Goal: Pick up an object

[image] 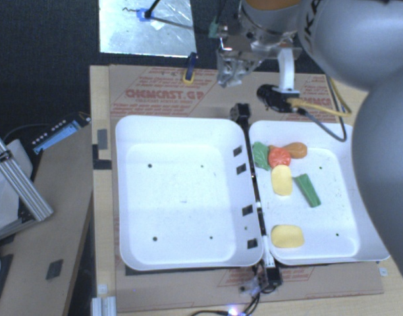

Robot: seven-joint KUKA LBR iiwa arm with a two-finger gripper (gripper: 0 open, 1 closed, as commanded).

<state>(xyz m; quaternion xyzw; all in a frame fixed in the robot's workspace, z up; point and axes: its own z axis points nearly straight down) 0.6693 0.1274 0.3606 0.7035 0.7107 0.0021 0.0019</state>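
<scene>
Left to right, your count first. Left bin (182, 196): nothing in it to grab, bare floor apart from a few small dark dots. Divider (249, 183) down the middle with dark clips. Right bin (326, 242): six pieces by my count.

- one green leaf-shaped piece (261, 155), hard against the divider
- one red piece (279, 157), touching the leaf piece
- one orange-brown piece (297, 151), touching the red one on its right
- one pale yellow piece (282, 180), just below the red one, long axis roughly near-far
- one green stick (308, 190), beside the pale yellow one, long axis slanted from upper left to lower right
- one yellow piece (287, 236), alone near the front wall, long axis left-right

The gripper (232, 71) sits above the cardboard beyond the bins' far edge, roughly over the divider line, outside both bins. Jaw state: cannot tell, it's a blur from this angle, nothing seen held.

The relation you care about: every target lies toward the camera and to the right of the gripper. The top cluster is nearest but crowded. The lone yellow piece is farthest yet well apart from everything, so probably the cleanest pick; close across its short axis.
</scene>
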